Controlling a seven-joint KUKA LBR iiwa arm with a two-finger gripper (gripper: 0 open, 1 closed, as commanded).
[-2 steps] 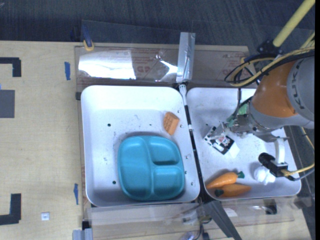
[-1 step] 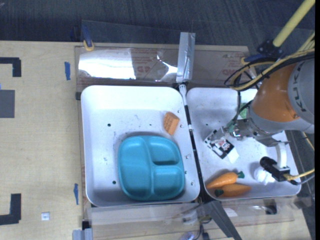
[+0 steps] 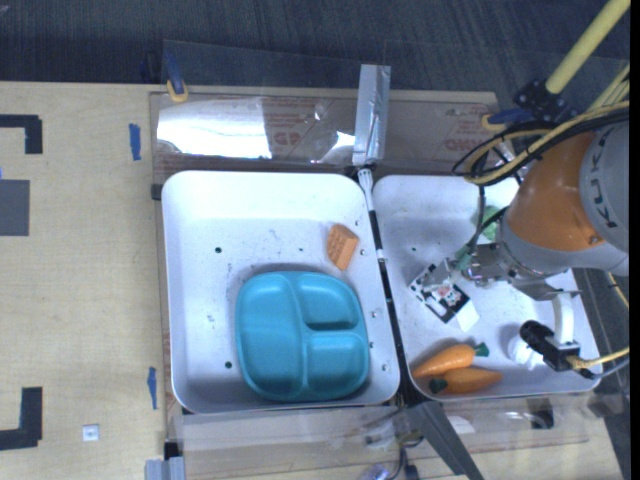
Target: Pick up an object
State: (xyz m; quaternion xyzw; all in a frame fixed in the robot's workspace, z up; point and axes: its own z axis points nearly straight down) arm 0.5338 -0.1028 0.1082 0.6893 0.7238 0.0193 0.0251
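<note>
1. Left bin (image 3: 190, 198): white, shallow, holds two things. Right bin (image 3: 420, 218): same type, just beside it across a shared divider. The arm is working in this one.
2. Arm (image 3: 555, 213): reaches in from the right, with the orange band above the right bin's far right side and the wrist angled down and left toward the bin floor.
3. Blue tray (image 3: 300, 333): a compartmented dish lying flat in the lower half of the left bin, well apart from the tool.
4. Gripper (image 3: 440, 293): low over the middle of the right bin, near the divider. From this angle I cannot tell how far open it is. Nothing is visibly held in it.
5. Carrot (image 3: 447, 360): lies on its side along the right bin's near wall, green end pointing right. It is near the gripper but apart from it, with no contact seen. A second orange shape sits just below it at the wall, either another piece or a reflection; I cannot tell which.
6. Orange wedge (image 3: 342, 245): small, in the left bin beside the divider, just above the blue tray.
7. Progress, as a judgement: no pick is made and every object rests in a bin. The carrot looks the likeliest target. Left to do: line up over it, descend, close, lift.
</note>
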